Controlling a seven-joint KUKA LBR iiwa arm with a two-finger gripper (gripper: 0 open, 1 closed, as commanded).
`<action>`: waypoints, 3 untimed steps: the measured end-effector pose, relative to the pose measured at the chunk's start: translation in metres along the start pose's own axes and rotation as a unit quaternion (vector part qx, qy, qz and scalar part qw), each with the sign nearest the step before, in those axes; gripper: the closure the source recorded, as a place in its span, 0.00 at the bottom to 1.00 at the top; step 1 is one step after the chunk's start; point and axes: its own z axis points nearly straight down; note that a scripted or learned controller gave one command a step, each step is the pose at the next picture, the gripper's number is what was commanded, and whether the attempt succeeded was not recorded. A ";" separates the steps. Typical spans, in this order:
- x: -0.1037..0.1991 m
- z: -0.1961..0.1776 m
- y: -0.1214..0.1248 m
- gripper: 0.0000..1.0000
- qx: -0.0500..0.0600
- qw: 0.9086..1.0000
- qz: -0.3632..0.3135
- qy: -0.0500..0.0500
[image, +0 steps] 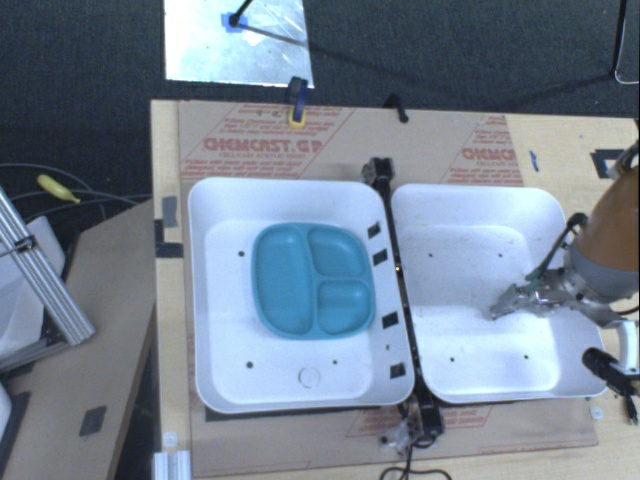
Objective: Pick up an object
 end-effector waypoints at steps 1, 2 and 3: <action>0.161 -0.106 0.040 0.00 -0.008 1.000 -0.012 0.004; 0.256 -0.158 0.014 0.00 -0.004 1.000 -0.009 0.003; 0.266 -0.247 -0.035 0.00 -0.006 1.000 -0.005 0.002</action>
